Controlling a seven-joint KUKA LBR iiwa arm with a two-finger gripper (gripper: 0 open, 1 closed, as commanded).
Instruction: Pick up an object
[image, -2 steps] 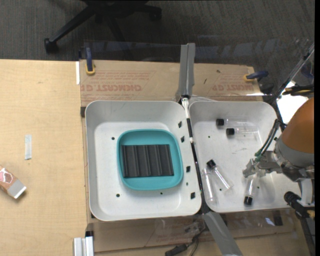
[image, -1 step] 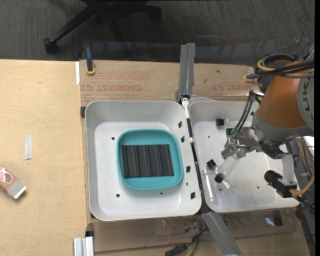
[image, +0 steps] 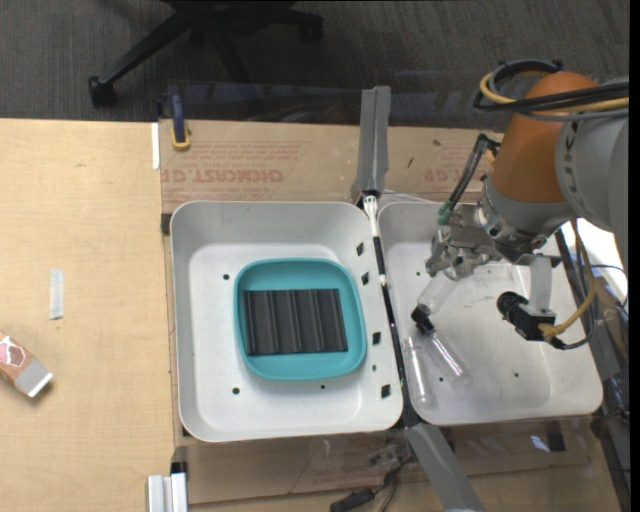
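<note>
My gripper (image: 452, 262) hangs over the back left part of the right bin (image: 520, 395), below the arm's orange band. Just below it, near the bin's left wall, lies a small clear item with a black cap (image: 423, 320). A clear tube (image: 443, 356) lies a little nearer the front, and another clear piece (image: 415, 378) rests along the left wall. The gripper is above these items and apart from them. Nothing shows between its tips.
The left bin (image: 200, 330) holds a teal tray with a dark ribbed insert (image: 297, 320). A black connector on a yellow cable (image: 522, 312) hangs from the arm over the right bin. On the wooden bench at left lie a small packet (image: 20, 365) and a pale strip (image: 56, 294).
</note>
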